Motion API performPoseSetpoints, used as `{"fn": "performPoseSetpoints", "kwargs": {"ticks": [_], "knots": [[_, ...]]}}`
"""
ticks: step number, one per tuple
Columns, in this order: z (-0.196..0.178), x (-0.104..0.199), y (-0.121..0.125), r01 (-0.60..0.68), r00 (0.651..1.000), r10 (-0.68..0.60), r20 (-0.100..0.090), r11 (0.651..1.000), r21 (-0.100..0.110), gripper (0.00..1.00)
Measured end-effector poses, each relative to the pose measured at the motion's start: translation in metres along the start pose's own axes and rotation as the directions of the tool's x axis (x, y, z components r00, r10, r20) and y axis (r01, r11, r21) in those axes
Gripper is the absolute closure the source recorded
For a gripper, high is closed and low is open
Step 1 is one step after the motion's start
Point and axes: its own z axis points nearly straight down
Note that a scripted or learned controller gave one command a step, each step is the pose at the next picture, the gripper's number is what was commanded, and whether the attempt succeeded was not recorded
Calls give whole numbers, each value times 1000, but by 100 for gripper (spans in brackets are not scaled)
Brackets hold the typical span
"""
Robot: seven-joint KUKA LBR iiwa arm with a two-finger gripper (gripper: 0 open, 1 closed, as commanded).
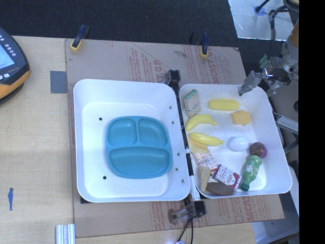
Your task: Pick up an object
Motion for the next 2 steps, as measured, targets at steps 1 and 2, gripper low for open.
{"fn": "performPoseSetpoints", "kwargs": {"ticks": [1, 2], "knots": [[145, 44, -36, 3, 1000, -3, -6, 1000, 16, 0], [166, 71, -70, -1, 1000, 1, -2, 1000, 4, 0]]}}
